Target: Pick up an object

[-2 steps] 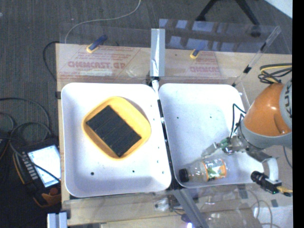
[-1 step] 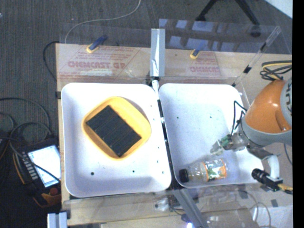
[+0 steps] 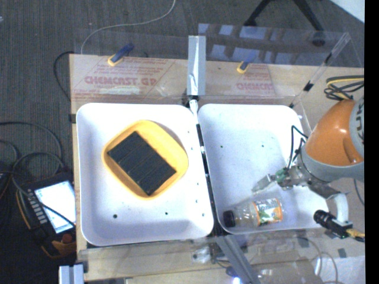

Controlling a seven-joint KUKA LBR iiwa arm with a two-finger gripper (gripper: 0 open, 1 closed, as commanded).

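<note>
Gripper low over the right bin, above a small bottle.

Whether its grip is open or closed on anything cannot be told from this view; the pale tip points left and down, ending just above the clear bottle. That bottle, with an orange-and-green label and a dark cap, lies on its side near the front wall of the right bin. The grey arm with its orange band comes in from the right. In the left bin sits a yellow dish holding a dark ribbed slab.
</note>
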